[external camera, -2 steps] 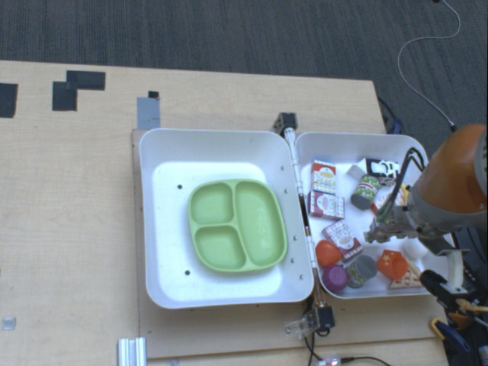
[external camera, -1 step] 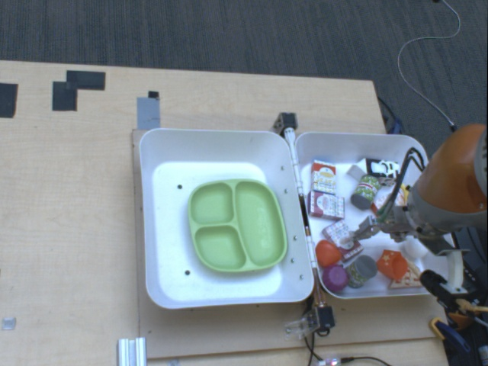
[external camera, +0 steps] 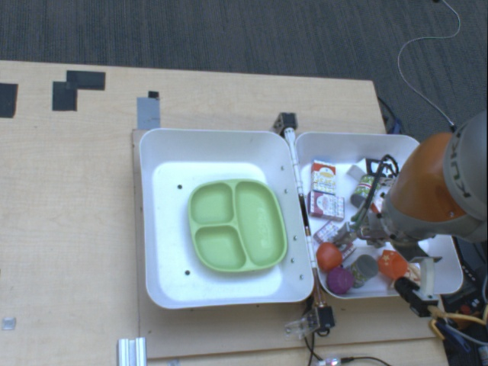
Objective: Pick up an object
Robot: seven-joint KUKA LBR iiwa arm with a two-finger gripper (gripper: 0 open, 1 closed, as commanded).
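Observation:
My gripper (external camera: 347,236) is low inside the right bin (external camera: 347,139), at the end of the grey arm with its orange band (external camera: 425,183). It hangs just above and to the right of a red-orange ball (external camera: 329,256). A purple ball (external camera: 340,280) and a grey lump (external camera: 366,267) lie just below it, and an orange piece (external camera: 392,264) sits to the right. Two small red-and-white boxes (external camera: 323,178) (external camera: 328,204) lie to its upper left. A green-labelled can (external camera: 364,191) is partly hidden by the wrist.
The left bin (external camera: 164,227) holds a light green divided plate (external camera: 237,225). A black cable loops near the right bin's far corner (external camera: 383,163). Clamps and connectors sit at the bins' shared rim, at the back (external camera: 287,121) and the front (external camera: 320,319).

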